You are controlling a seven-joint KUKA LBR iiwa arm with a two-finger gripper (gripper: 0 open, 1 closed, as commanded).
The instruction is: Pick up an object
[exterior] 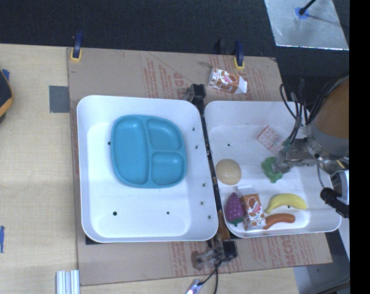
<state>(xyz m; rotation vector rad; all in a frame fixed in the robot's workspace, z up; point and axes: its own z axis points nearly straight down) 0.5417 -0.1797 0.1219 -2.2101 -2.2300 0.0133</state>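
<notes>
- Bench (32, 182) of pale wood carries two shallow white bins side by side.
- Left bin (142, 222) holds a blue divided plate (149, 150).
- Right bin (234, 118) holds a green toy (271, 169), banana (286, 201), sausage (279, 220), grapes (234, 208), carton (253, 210) and round bun (228, 171).
- Robot hand (289, 162) touches the green toy; whether it grips is unclear.

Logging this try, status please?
Gripper low in right bin, at green toy; grasp unconfirmed. Banana, sausage lie nearby, apart. Nothing blocking.
</notes>
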